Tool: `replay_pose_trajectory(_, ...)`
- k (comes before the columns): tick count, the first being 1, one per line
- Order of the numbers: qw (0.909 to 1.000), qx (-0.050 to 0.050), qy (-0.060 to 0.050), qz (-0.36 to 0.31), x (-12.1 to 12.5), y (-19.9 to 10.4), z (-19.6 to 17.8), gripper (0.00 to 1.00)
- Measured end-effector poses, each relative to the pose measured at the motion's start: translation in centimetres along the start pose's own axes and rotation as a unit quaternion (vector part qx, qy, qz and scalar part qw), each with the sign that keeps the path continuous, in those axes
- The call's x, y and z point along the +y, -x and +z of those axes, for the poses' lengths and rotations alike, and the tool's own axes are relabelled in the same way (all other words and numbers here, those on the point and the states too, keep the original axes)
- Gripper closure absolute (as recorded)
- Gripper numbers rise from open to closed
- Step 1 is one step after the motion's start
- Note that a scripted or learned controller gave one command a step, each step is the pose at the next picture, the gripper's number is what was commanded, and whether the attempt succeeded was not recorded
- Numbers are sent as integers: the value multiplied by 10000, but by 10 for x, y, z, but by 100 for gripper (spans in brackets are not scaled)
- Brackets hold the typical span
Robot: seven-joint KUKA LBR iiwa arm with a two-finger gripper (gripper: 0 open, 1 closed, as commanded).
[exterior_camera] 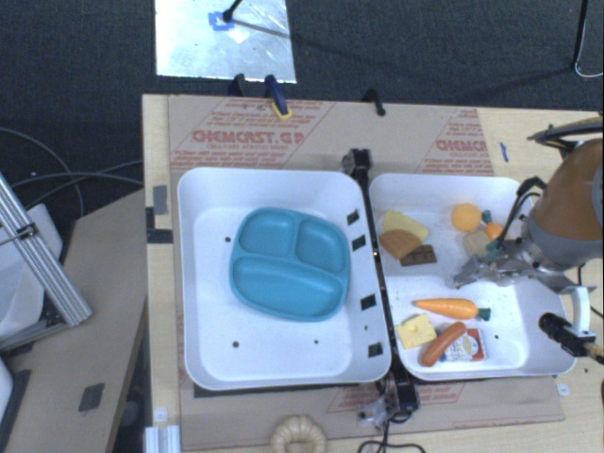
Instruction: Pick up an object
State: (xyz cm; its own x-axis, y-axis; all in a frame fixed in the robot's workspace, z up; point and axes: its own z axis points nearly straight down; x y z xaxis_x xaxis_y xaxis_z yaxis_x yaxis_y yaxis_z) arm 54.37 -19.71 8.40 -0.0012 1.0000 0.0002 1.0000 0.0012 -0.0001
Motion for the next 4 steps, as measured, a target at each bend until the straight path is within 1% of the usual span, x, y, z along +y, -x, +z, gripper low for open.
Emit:
replay_pose_trajectory(1,10000,-6,19,-2,1,0,-11,100)
replay_pose_trajectory(2,10000,-7,26,-17,4,-8,-60,100)
replay_pose_trajectory(3,10000,-11,31,-18,12,-10,-106,100)
replay_pose_trajectory(4,10000,-11,31,-18,13,-9,-143,100)
